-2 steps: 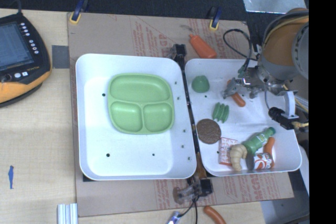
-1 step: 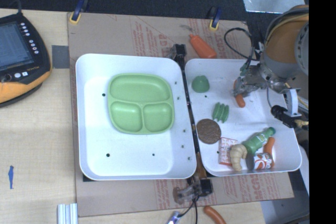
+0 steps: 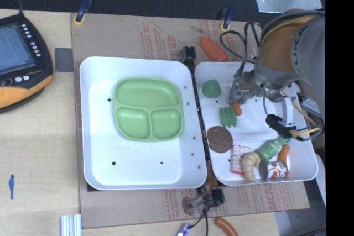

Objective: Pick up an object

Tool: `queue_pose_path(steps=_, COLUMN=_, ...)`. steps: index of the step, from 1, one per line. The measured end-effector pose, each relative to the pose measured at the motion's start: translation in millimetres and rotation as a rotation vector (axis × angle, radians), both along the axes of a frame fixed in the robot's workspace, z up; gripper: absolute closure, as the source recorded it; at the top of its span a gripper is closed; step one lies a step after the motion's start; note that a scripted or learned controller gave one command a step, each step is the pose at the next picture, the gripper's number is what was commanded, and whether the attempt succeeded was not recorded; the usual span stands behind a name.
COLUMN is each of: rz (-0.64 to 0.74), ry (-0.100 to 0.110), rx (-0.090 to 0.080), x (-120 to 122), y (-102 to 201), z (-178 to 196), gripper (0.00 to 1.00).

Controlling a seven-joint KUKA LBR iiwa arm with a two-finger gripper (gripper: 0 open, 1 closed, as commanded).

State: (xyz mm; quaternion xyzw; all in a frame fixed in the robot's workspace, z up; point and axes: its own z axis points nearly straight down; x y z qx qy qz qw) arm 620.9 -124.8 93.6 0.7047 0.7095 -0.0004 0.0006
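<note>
The gripper (image 3: pixel 239 98) hangs low over the right bin (image 3: pixel 310 174), toward its 11 o'clock area, and whether it is apart or together cannot be told from above. A small orange carrot-like piece (image 3: pixel 237 108) lies just beneath it at 6 o'clock, with a ribbed green piece (image 3: pixel 227 116) beside that at 8 o'clock and a green round lump (image 3: pixel 211 88) at 9 o'clock. The left bin (image 3: pixel 99 168) carries a green divided plate (image 3: pixel 148 108).
</note>
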Motion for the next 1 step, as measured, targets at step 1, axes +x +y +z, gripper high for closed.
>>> queue_pose_path(steps=1, rz=-0.002, ry=0.003, rx=0.002, x=-0.5, y=91.9, z=98.8, gripper=1.00)
